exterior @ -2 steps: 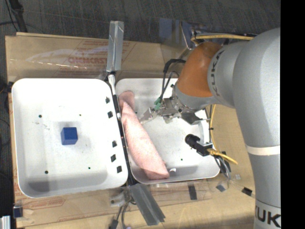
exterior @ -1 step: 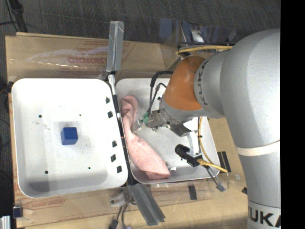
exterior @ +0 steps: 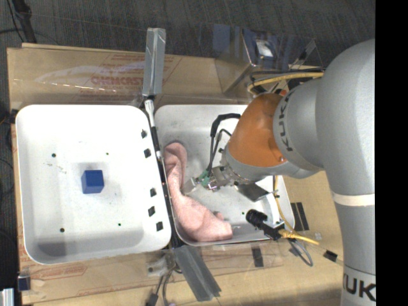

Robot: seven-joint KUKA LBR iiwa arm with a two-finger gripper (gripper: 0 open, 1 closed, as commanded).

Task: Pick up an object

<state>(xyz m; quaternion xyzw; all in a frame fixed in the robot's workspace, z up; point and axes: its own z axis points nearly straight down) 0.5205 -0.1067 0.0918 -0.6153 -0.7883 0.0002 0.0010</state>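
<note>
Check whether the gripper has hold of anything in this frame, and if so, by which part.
It cannot be told. The gripper sits low in the right bin, right beside the pink cloth, but the wrist hides any hold. The blue cube lies untouched in the left bin.

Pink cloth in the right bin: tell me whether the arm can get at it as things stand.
Probably yes. The pink cloth lies uncovered along the right bin's left wall, and the pincer sits right beside it with nothing between.

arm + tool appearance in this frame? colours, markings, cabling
Grey KUKA arm, rounded links, with an orange band above the wrist and black KUKA lettering on the grey shell. A black cable loops by the wrist; yellow cables run near the arm's top and bottom. The tool is small, metallic, with a green part.
</note>
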